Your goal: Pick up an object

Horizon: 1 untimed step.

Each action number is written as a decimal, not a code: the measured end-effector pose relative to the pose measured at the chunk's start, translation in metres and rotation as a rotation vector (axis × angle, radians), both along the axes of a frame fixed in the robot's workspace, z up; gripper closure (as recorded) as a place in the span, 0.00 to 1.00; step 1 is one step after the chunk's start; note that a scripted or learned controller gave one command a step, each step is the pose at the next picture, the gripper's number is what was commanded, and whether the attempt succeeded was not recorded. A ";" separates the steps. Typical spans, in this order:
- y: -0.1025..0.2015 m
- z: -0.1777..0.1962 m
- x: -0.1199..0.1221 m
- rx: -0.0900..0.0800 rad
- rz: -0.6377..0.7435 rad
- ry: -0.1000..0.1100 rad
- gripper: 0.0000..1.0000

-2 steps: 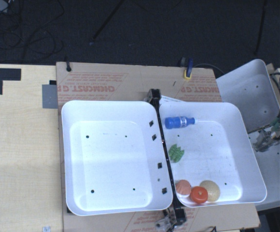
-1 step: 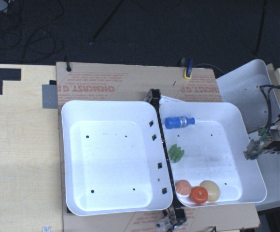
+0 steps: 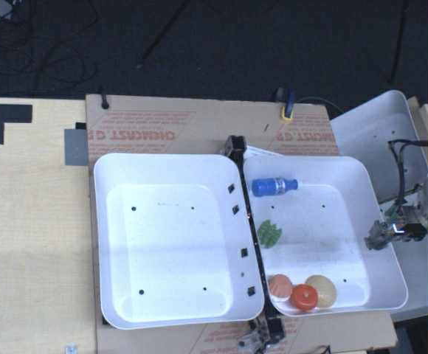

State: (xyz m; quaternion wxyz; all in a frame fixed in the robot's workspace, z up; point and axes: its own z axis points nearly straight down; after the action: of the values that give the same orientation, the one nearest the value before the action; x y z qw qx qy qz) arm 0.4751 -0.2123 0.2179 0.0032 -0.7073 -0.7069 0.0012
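My gripper [image 3: 386, 231], its state unclear, hangs at the right bin's right edge; the blue plastic bottle [image 3: 274, 186] lies far-left, long axis left-right.

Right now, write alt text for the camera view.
Two shallow white bins sit side by side; the right bin holds a blue bottle, a green object and three round items in its near corner, with the gripper at its right rim.
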 end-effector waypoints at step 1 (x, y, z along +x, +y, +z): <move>-0.002 0.157 0.002 -0.009 0.003 -0.021 1.00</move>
State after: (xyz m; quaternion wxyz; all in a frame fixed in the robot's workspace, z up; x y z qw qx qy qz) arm 0.4772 -0.2145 0.3747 -0.0074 -0.7063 -0.7079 -0.0031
